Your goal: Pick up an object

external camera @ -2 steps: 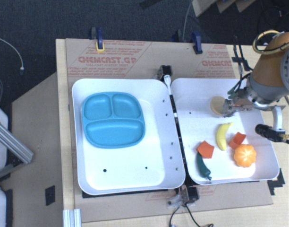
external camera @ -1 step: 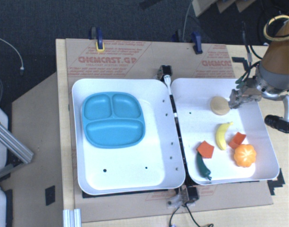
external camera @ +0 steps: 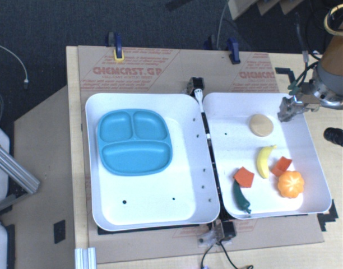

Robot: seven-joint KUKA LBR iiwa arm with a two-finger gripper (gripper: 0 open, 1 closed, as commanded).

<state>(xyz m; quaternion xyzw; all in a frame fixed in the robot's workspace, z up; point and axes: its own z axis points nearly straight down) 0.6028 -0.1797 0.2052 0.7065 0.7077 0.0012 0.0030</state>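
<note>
The right bin (external camera: 227, 112) holds a tan round cookie-like piece (external camera: 262, 125), a yellow banana (external camera: 264, 160), two red-orange blocks (external camera: 244, 177) (external camera: 282, 165), an orange (external camera: 290, 184) and a dark green pepper (external camera: 241, 198). My gripper (external camera: 288, 110) hangs at the bin's upper right edge, right of the tan piece and apart from it. Nothing shows between its tips.
The left bin (external camera: 182, 189) carries a blue divided plate (external camera: 135, 142). Blue clamps (external camera: 116, 45) (external camera: 233, 50) hold the cardboard sheet at the back. Cables run along the seam between the bins and at the front edge.
</note>
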